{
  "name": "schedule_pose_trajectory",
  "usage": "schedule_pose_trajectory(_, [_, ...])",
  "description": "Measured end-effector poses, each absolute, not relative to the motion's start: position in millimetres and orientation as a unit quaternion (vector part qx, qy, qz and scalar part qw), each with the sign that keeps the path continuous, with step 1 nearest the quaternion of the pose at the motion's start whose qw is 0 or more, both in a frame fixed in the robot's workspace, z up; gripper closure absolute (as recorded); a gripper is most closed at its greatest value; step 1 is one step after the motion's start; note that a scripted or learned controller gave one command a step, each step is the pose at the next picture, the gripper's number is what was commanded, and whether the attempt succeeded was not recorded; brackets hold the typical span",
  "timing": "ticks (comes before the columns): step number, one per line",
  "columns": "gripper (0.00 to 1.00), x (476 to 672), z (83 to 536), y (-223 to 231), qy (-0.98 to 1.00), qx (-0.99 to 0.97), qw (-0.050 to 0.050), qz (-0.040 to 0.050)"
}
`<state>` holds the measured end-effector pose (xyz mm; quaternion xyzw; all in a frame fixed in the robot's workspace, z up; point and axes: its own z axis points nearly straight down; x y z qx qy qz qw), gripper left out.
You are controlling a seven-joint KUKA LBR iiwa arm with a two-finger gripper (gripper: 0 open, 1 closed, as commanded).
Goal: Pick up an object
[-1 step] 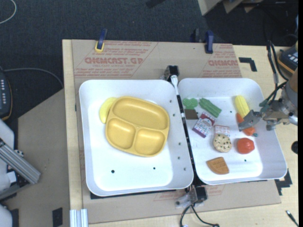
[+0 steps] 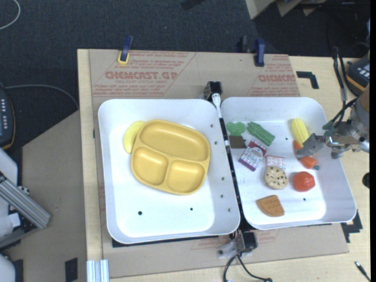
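The fingers (image 2: pixel 310 144) are seen low over the right side of the right bin (image 2: pixel 282 102), at the end of the grey arm (image 2: pixel 351 137). It cannot be told whether the fingers are spread or pressed together. A small orange thing (image 2: pixel 308 159) is seen right at the tips of the fingers, but it cannot be told whether it is pinched or only lying under them.

A yellow corn cob (image 2: pixel 299 130) is found just above the fingers in the view. A red tomato (image 2: pixel 304 181) is found just below them. A round cookie (image 2: pixel 275 177) is placed to the left of the tomato, and an orange slice of bread (image 2: pixel 270 205) is placed lower down, near the front rim. A red and white packet (image 2: pixel 252 156), a long green piece (image 2: pixel 260 133) and a leafy green piece (image 2: pixel 236 127) are laid well to the left of the fingers, near the bin's left wall.

Far from the fingers, a yellow plate (image 2: pixel 170 156) with three parts is laid in the left bin (image 2: pixel 117 181). Both bins are set on a brown surface (image 2: pixel 176 69).
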<state>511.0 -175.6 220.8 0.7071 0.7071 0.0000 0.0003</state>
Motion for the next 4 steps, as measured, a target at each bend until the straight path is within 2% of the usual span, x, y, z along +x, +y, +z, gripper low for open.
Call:
schedule_pose_trajectory(2, [0.00,525.6,125,-177,0.707,0.707,0.000,0.0002])
schedule_pose_trajectory(3, [0.00,531.5,92,-177,0.707,0.707,0.006,0.0049])
schedule_pose_trajectory(4, [1.00,532.2,102,-176,0.707,0.707,0.007,0.0061])
